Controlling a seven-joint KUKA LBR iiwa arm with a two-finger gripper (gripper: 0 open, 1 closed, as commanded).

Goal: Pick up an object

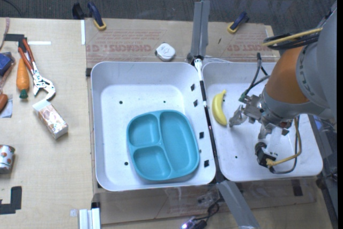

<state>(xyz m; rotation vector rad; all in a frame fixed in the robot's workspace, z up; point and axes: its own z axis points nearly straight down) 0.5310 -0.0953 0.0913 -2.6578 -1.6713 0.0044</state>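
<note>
Dark carpet runs behind a pale wooden bench [53, 179] on which two shallow white bins sit side by side. Inside the left bin [107, 115] lies a blue divided plate [161, 145], tilted slightly, filling much of the floor. Just right of that plate, across the rims where the bins meet, a banana [218, 108] lies near the left wall of the right bin [236, 169], curved and untouched. Farther right of the banana, the grey arm [316, 78] with its orange band reaches in, and the gripper [244, 115] hangs just beside the banana with nothing between its fingers; whether they are spread or closed cannot be told. Well left of the plate, on the bench, lie pliers [35, 75], a carrot [21, 78] and a small box [51, 119].
</note>
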